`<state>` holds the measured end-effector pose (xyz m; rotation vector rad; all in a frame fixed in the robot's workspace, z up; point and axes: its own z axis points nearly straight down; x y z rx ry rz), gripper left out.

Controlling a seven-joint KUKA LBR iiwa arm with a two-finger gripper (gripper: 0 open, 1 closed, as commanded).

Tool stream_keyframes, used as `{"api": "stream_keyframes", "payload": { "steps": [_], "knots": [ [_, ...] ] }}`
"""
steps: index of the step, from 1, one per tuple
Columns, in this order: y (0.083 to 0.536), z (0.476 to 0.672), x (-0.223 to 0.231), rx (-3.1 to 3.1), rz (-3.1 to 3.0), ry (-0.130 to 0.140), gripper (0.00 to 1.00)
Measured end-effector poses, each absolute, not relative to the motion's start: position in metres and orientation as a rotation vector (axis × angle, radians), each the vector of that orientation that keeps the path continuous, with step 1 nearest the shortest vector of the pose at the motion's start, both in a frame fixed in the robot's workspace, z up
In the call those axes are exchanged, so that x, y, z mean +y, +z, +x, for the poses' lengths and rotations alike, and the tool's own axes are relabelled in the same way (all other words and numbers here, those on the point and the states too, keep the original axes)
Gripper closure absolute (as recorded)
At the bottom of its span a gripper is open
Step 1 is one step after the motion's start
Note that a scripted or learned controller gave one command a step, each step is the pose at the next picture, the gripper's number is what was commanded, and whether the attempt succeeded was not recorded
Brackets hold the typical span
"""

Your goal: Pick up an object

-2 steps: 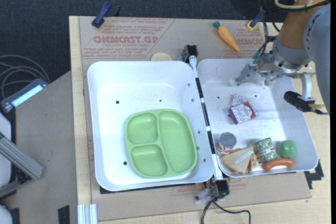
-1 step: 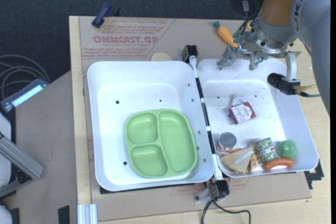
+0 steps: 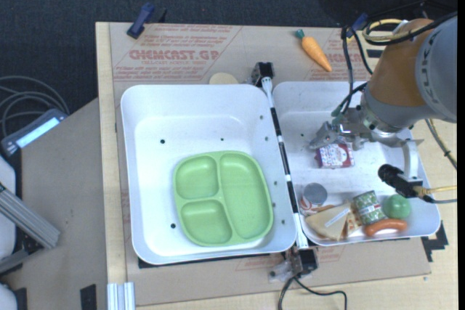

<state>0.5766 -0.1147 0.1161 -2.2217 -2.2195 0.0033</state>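
The camera looks down on the desk [image 3: 182, 47] with two white bins side by side. The left bin [image 3: 145, 120] holds a green plate [image 3: 221, 197] with three parts, lying flat in the middle. There is lots of bare room around the plate.

The right bin [image 3: 290, 102] holds the small things. A red and white packet [image 3: 334, 156] lies near the middle. A grey round thing [image 3: 314, 193] sits below it. More toys are heaped in the near corner: a green ball [image 3: 397, 207], a little can [image 3: 368, 207] and an orange sausage shape [image 3: 385, 229]. They are crowded against the bin's wall, so that corner looks hard to reach into.

The arm comes in from the right. Its claw [image 3: 330, 136] hangs low, just above the packet, maybe touching it. I think it is going for the packet, which has open room on its left. I cannot tell if the claw is wide or narrow.

A toy carrot [image 3: 316, 51] lies on the desk, outside the bins.
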Motion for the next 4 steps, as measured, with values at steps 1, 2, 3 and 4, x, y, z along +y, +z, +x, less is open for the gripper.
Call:
{"api": "stream_keyframes", "payload": {
  "steps": [1, 2, 3, 4],
  "knots": [
    [0.084, 0.525, -0.127, -2.219, -2.222, 0.002, 0.0],
    [0.085, 0.584, -0.094, -2.223, -2.22, -0.002, 0.0],
    [0.095, 0.584, -0.095, -2.223, -2.222, -0.001, 1.0],
    [0.186, 0.643, -0.047, -2.225, -2.221, -0.003, 1.0]
  ]
}}
